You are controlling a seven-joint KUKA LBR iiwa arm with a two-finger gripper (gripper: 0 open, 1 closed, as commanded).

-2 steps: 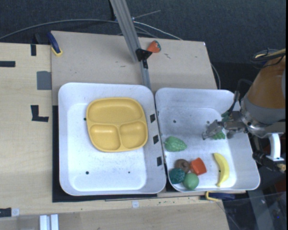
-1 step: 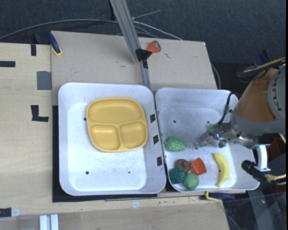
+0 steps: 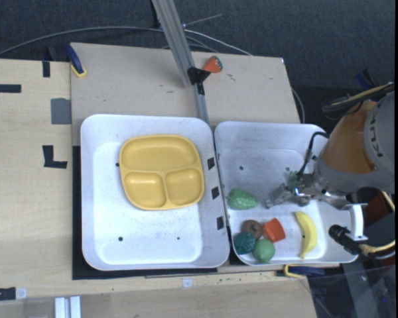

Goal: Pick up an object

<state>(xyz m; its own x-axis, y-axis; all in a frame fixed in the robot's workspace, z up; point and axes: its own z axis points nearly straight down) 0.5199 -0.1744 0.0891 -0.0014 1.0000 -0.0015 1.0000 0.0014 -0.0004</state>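
Landmark: the right bin (image 3: pixel 252 134), one of two shallow white bins side by side on the bench
Arm: grey with an orange band, reaching in over the right bin's right rim
Gripper (image 3: pixel 280 195): low inside the right bin near its middle, pointing toward the divide between the bins; how far its fingers stand apart cannot be told, and nothing is seen between them
Green lump (image 3: pixel 242 199): on the right bin's floor, just left of the gripper tip, apart from it
Banana (image 3: pixel 307 233): in the right bin's near right corner, lying lengthwise
Orange block (image 3: pixel 274 230): near the right bin's front rim, left of the banana
Brown ring (image 3: pixel 253 228): just left of the orange block
Teal piece (image 3: pixel 244 244): at the right bin's front left corner
Green ball (image 3: pixel 264 250): beside the teal piece, against the front rim
Yellow divided plate (image 3: pixel 162 171): in the left bin (image 3: pixel 96 177), beyond the right bin's left wall
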